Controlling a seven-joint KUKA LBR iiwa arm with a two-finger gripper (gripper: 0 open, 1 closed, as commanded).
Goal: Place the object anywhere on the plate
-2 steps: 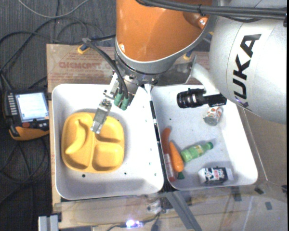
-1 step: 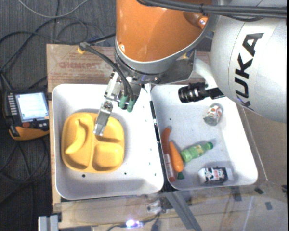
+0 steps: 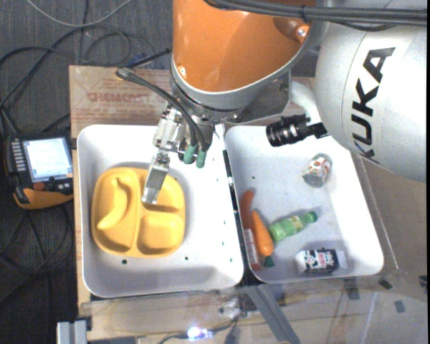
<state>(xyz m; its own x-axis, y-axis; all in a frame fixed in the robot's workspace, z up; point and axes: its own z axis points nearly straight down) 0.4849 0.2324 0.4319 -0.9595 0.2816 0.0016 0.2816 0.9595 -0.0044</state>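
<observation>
A yellow divided plate [image 3: 165,236] lies in the left bin [image 3: 201,274]. A yellow banana-shaped object [image 3: 113,205] rests in the plate's left compartment. My gripper [image 3: 151,196] hangs over the plate's upper middle, its tip near the ridge between compartments, just right of the banana. Nothing can be made out in its grasp. The arm's orange band [image 3: 236,27] and grey body cover the top of the view.
The right bin [image 3: 358,213] holds a carrot [image 3: 261,235], a green bottle [image 3: 292,226], a small can [image 3: 317,170], a black-and-white carton [image 3: 317,261] and a thin red object [image 3: 248,205]. A handheld screen [image 3: 41,160] and cables lie left of the bench.
</observation>
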